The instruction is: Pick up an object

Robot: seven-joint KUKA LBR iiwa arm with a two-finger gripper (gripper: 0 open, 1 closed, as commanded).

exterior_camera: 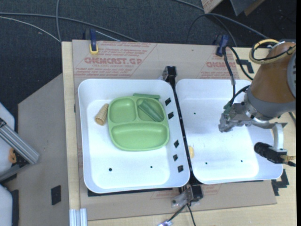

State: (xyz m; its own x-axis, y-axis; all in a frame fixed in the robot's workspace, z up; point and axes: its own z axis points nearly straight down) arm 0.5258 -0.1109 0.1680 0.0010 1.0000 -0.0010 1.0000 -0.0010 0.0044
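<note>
Camera view: arm bent over right bin [207, 168], end effector [227, 124] low, grip state unclear

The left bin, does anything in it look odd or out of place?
Mostly tidy. The green divided plate sits flat in the left bin, slightly rotated. A small tan cone lies on its side against the plate's left edge, and a small yellowish item sits at the divider between the bins.
</note>
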